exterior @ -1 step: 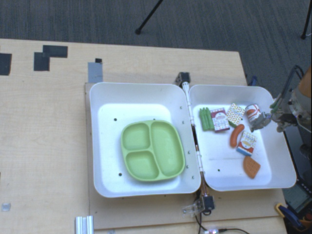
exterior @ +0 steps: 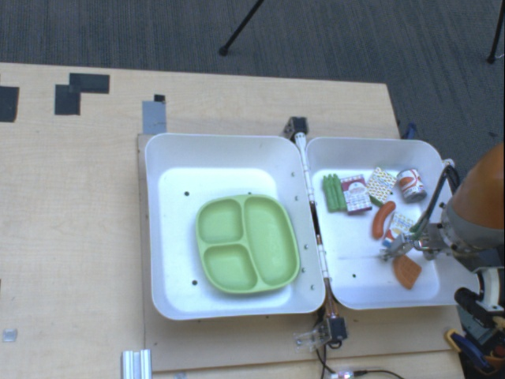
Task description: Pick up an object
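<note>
The right bin holds several small items. A green bundle lies at its left, next to a red and white box. Behind them are a patterned packet and a small red and white can. A red sausage lies near the middle, with a small patterned packet beside it. An orange wedge rests near the front right. My gripper reaches in from the right, low over the spot between the small packet and the wedge. A small blue piece shows at its tip.
The left bin holds a light green divided plate. A clamp and cables sit at the front between the bins. The arm's orange band hangs over the right bin's right rim.
</note>
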You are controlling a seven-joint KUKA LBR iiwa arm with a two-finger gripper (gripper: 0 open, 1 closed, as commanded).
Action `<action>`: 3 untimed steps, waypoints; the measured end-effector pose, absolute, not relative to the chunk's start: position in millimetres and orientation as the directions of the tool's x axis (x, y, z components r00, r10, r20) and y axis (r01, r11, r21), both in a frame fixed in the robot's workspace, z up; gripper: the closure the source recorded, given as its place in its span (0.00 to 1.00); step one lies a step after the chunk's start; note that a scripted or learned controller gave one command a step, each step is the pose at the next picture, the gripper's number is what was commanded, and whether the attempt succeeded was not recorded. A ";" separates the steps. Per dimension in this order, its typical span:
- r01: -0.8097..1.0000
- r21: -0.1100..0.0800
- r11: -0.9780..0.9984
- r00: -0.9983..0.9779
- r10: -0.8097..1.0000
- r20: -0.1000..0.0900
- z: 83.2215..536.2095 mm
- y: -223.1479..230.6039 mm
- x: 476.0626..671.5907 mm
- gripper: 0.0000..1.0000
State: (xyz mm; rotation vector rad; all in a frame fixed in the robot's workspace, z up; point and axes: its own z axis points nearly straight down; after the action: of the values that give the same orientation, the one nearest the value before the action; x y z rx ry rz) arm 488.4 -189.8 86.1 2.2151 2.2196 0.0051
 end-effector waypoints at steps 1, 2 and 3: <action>1.000 0.012 0.003 -0.003 1.000 -0.003 97.6 -189.7 490.5 1.00; 1.000 0.012 0.003 -0.003 1.000 -0.003 97.5 -189.7 490.4 0.00; 1.000 0.009 0.003 -0.003 1.000 -0.002 86.8 -127.8 489.2 0.00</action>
State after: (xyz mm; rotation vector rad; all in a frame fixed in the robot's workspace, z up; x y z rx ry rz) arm 489.2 -127.8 86.8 2.2123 2.2199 0.0079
